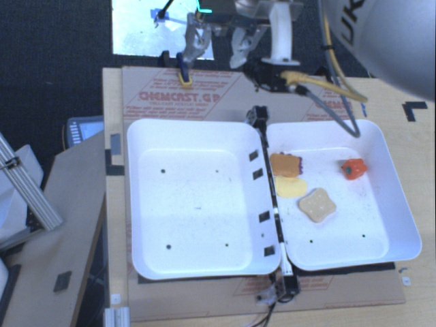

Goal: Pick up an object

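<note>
The right bin (398,223) holds a few small items: an orange-brown block with a purple edge (286,164), a flat yellow piece (291,187) touching it from the front, a tan toast-like slice (317,205), and a red pepper-like piece (353,169) further right. My gripper (216,50) hangs high at the top of the camera view, behind the back rims of the bins and well away from these items. Its two fingers (194,45) are spread apart with nothing between them.
The left bin (136,251) sits beside the right one, joined by a black-clipped divider (269,196). Under both lies a cardboard sheet (177,95). Yellow and grey cables (334,90) trail from the wrist over the right bin's back rim. An aluminium bar (27,189) leans at the left.
</note>
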